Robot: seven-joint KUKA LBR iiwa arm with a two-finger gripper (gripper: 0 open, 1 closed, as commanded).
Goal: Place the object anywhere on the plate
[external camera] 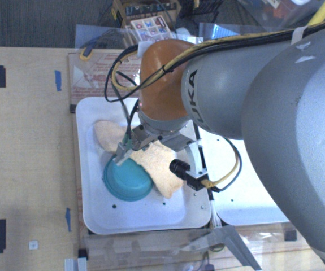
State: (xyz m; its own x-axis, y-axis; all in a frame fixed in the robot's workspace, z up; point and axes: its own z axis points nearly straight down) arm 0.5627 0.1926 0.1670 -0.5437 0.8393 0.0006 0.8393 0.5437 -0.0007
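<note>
Placement looks unfinished — end effector [121,154] sits at the teal bowl's [128,181] rim in the left bin [151,219], grip state unclear; no plate identifiable, yellow cloth [159,171] beside.

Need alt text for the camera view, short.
The grey KUKA arm reaches from the right into the left white bin, its gripper at the rim of a blue bowl. A pale yellow cloth lies beside the bowl, partly under the wrist.
</note>
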